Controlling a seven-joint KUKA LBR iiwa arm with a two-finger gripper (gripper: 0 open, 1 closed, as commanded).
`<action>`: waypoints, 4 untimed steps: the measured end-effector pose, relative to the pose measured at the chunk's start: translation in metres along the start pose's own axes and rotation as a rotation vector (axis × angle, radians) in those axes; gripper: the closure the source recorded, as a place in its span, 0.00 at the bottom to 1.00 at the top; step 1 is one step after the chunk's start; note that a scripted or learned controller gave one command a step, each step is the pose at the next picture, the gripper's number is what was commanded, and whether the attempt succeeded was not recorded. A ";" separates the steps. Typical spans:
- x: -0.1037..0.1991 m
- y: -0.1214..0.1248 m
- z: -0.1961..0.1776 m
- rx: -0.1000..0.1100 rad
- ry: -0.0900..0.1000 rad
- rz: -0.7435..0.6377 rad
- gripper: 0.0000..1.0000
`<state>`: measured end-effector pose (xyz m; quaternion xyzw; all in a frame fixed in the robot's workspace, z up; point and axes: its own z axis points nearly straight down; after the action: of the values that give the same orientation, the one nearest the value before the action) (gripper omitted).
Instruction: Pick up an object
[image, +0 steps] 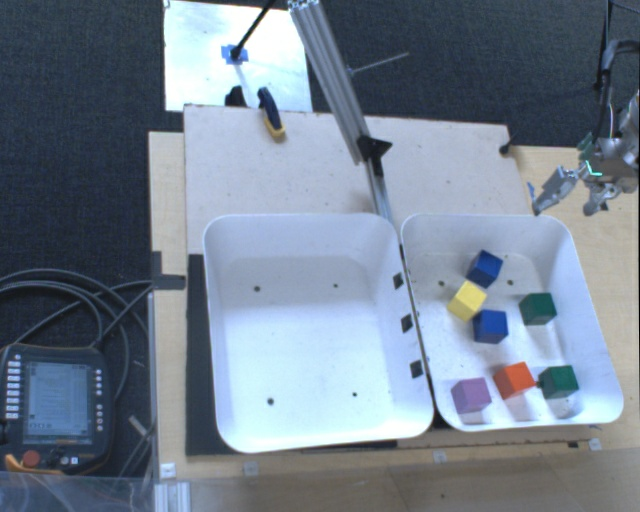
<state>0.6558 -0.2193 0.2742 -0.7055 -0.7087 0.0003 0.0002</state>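
Observation:
The right bin (585, 290) holds several small cubes. Two blue cubes (485, 268) (490, 326) lie near its middle with a yellow cube (466, 300) between them. One green cube (537, 308) sits to their right. Along the front wall are a purple cube (471, 396), an orange cube (515, 380) and a second green cube (558, 381). My gripper (573, 195) hangs beyond the bin's far right corner, above the bench and apart from every cube. Its fingers are spread open with nothing between them.
The left bin (225, 300) stands beside the right one, sharing a middle rim. A slanted aluminium pole (335, 85) crosses the back board to a bracket (373, 150). A blue and yellow tool (270, 112) lies at the back. A teach pendant (55, 405) with cables sits front left.

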 end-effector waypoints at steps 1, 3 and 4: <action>0.000 0.001 -0.002 -0.003 -0.002 -0.001 0.00; 0.001 0.001 0.119 0.001 0.000 0.001 0.00; 0.002 0.006 0.161 -0.013 0.002 0.000 0.00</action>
<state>0.6618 -0.2170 0.1131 -0.7055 -0.7087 -0.0049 -0.0037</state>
